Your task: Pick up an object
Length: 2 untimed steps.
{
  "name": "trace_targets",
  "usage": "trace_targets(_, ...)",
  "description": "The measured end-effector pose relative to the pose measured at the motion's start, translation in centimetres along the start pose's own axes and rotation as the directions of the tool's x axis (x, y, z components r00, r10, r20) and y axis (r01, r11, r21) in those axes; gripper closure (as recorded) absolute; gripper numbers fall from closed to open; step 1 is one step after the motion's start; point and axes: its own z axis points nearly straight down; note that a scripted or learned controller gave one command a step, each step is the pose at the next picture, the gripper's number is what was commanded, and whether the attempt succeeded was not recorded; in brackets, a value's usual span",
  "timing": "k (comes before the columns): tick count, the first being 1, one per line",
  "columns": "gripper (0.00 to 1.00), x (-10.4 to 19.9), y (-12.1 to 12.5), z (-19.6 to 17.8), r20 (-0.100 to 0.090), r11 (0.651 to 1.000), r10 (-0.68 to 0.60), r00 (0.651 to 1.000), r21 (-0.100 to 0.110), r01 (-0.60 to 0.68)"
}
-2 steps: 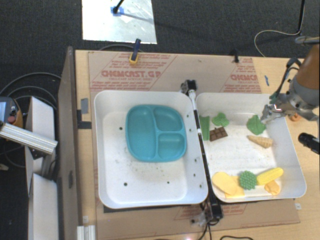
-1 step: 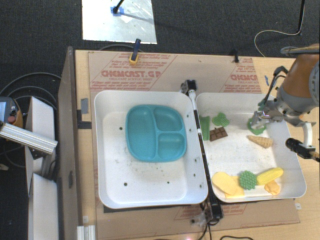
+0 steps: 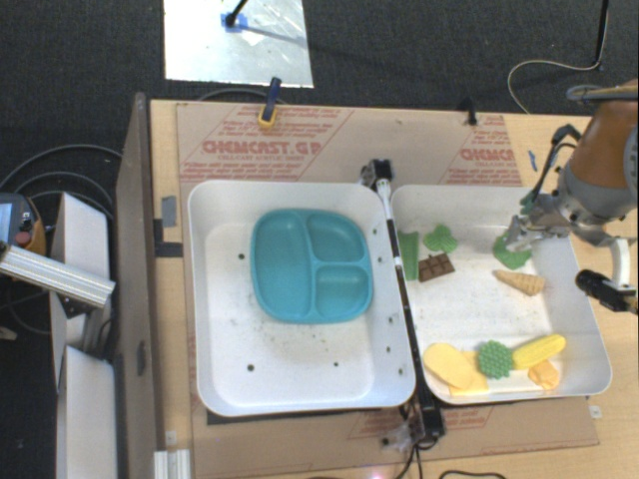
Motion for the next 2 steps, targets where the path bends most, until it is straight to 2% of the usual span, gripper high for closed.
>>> trace_targets(1,1.00,0.0,1.1,3.8,-0.001,1.000,0.002,1.000,0.004,-0.002)
trace_targets(2,1.00,0.3,-2.9,-1.1,-0.001,1.000,0.007,1.000,0.003,-0.007)
